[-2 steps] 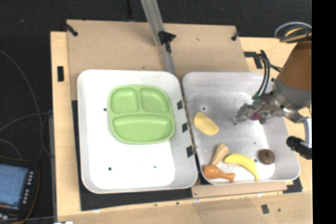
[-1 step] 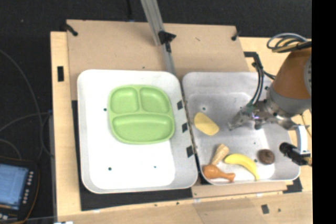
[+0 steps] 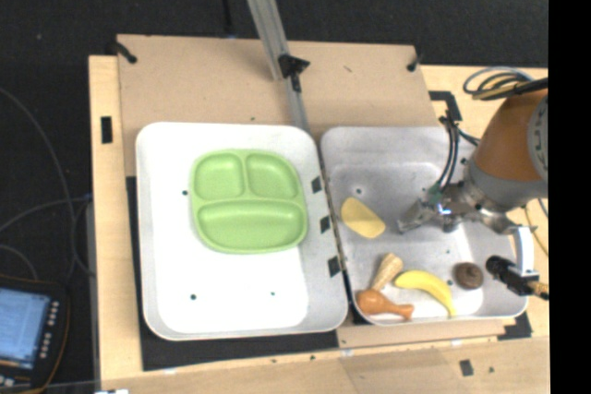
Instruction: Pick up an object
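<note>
Gripper [image 3: 427, 215] hovers in the right bin [image 3: 388, 148], just beside the yellow wedge [image 3: 362, 218]; its grip state is impossible to tell. Banana [image 3: 427, 287] lies nearer the front.

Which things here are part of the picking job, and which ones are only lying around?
Job: gripper; right bin; its objects: yellow wedge, banana, orange drumstick, tan piece, brown ball.

Lying about: left bin; green divided plate.

A green plastic plate with three parts [image 3: 249, 202] sits in the left white bin [image 3: 166, 291]. The gripper [image 3: 417, 219] hangs over the right white bin [image 3: 388, 152], near a yellow banana [image 3: 427, 288].
</note>
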Motion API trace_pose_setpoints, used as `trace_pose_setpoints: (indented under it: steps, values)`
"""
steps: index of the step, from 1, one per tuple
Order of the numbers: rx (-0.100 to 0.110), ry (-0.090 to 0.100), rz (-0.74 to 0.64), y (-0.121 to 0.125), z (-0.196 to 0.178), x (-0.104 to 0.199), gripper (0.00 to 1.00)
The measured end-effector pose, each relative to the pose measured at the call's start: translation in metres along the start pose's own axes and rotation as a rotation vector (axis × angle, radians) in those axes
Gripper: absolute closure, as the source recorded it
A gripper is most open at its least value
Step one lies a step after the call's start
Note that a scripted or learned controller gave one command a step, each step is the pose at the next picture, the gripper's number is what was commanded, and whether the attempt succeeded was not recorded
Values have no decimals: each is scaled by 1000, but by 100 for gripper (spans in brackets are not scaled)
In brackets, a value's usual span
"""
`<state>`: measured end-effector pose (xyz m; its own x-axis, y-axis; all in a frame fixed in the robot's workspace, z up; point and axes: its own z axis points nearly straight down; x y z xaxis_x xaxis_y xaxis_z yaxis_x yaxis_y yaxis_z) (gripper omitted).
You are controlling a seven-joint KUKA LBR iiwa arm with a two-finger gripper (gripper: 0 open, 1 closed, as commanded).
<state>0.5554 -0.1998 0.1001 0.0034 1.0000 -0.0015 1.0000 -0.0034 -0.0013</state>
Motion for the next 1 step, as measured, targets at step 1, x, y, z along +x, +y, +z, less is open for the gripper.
trace_pose_setpoints:
  steps: [1]
  values:
    - [-4,-1,5,1,-12,-1,100]
